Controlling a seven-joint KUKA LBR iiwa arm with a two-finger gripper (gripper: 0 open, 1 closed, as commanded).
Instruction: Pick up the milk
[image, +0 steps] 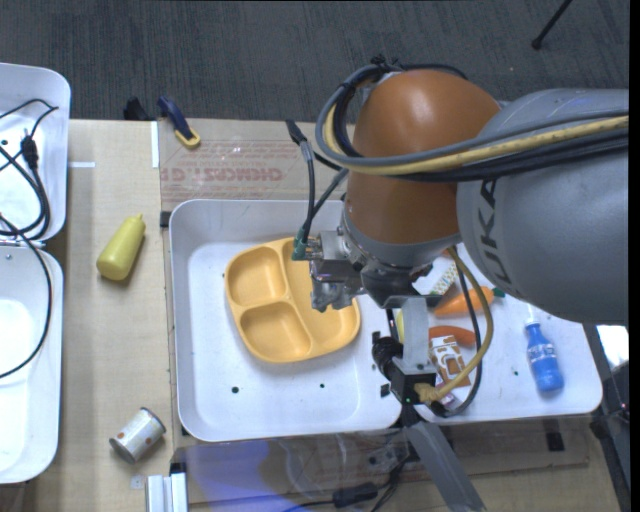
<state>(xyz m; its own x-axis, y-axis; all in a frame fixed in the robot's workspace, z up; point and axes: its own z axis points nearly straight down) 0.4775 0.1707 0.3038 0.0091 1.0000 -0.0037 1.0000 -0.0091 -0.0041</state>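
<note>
Worktop, camera view: pale board carrying two white bins, with a cardboard sheet under the far end of the nearer one. My arm reaches in from the right, over the right bin.

Findings, right bin: a yellow plate lies flat at centre-left, compartments up. My gripper hangs over the plate's right edge, below the orange wrist. Its state cannot be told; the wrist housing and cables mask it from above. Nothing can be seen held.

Milk: I take the white and orange carton right of the plate to be it. It lies flat on the bin floor, partly covered by my own fittings. A carrot lies just beyond it, and a blue bottle further right, apart from both.

Assessment: the gripper stands beside the milk, not over it. A shift to the right looks necessary before any descent. The carrot close by narrows the approach on that side.

Outside the bin: mustard and a can lie on the board, a clamp at the far edge. The left bin holds black cables. None bear on the task.
</note>
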